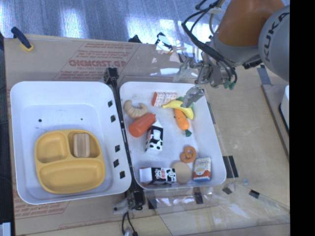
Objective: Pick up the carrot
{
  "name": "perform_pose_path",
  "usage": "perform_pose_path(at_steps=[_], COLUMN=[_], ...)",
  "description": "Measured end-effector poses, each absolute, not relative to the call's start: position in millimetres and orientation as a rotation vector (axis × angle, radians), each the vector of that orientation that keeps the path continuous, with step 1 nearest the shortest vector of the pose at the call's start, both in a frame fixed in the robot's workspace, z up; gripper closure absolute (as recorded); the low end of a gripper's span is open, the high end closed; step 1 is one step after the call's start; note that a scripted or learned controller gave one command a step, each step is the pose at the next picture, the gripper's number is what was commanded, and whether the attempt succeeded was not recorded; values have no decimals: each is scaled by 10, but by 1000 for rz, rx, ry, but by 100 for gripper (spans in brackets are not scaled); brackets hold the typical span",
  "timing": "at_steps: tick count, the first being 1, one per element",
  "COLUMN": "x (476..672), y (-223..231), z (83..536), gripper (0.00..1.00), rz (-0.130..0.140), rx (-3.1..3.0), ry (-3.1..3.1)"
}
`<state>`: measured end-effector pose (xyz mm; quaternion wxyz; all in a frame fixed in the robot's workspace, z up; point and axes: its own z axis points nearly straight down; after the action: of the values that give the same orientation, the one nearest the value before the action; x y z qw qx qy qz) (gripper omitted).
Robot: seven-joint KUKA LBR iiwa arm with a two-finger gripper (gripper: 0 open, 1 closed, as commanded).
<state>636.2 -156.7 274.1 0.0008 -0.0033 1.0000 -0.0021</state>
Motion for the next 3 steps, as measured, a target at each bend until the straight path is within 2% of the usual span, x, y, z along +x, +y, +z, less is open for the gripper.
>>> perform_pose_path(at_steps=[1,2,3], x=[6544,6339,6381], y=[-2069,-2080,-2058], z=[1551,904,1050], gripper=[0,0,100], rz=[5,1,-5], rx=[-190,-297,-310], ry=[3147,3130,3119])
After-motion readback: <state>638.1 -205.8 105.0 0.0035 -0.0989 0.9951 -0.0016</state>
